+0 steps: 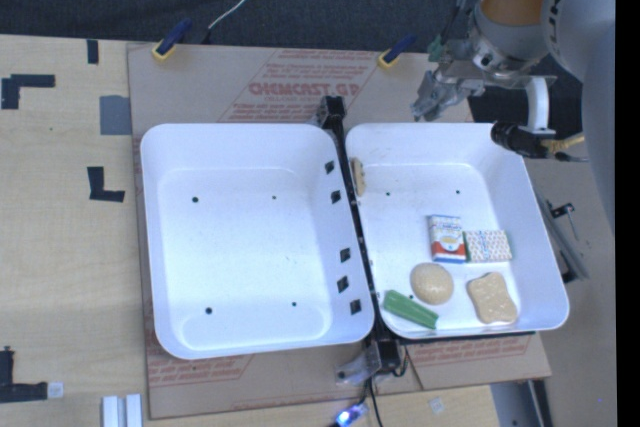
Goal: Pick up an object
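Bench: two shallow white bins sitting side by side on a brown board printed with red lettering; black clips joining them along the shared edge.
Left bin (pixel 170 215): lying toward the view's left; white floor showing a few small dark dots.
Right bin (pixel 520 180): holding all the loose items, most of them gathering toward its near right corner.
Red-and-white packet (pixel 447 238): lying flat near the bin's middle right; touching or just beside a patterned square packet (pixel 488 246) on its right.
Round beige object (pixel 432 283): resting below the red-and-white packet; just beside a green stick-shaped item (pixel 410 309) lying at a slant at the near rim.
Tan biscuit-like piece (pixel 492 298): lying to the right of the round object, near the bin's near right corner.
Small tan item (pixel 358 178): leaning at the right bin's left wall, well apart from the others.
Arm: grey with an orange band, reaching in from the upper right.
Gripper (pixel 432 102): hanging above the right bin's far rim, over the board, well apart from every item; nothing showing between the fingers; whether they are spread or closed, cannot tell.
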### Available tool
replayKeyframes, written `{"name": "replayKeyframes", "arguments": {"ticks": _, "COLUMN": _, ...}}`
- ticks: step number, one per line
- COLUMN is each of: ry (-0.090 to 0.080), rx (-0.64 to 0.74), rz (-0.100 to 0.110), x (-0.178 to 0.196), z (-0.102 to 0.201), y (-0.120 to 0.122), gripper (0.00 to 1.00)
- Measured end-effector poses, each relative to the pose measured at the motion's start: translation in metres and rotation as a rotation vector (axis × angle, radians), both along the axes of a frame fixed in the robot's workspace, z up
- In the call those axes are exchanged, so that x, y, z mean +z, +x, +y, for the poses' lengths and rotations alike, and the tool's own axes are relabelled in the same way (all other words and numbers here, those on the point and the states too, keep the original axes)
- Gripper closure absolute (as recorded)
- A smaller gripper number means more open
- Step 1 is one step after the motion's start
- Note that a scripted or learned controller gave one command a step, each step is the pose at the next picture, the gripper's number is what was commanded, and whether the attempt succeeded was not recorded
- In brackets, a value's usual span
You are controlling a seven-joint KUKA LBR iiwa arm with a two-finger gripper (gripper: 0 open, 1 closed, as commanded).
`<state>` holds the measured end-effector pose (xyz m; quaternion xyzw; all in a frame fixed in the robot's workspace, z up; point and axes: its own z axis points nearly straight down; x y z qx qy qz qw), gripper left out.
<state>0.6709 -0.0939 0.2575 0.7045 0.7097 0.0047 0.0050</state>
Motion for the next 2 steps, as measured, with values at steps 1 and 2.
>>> {"name": "replayKeyframes", "arguments": {"ticks": 1, "ry": 0.000, "rx": 0.000, "rz": -0.002, "x": 0.134, "z": 0.047, "y": -0.001, "gripper": 1.00}}
{"name": "replayKeyframes", "arguments": {"ticks": 2, "ry": 0.001, "rx": -0.001, "rz": 0.010, "x": 0.162, "z": 0.094, "y": -0.002, "gripper": 1.00}}
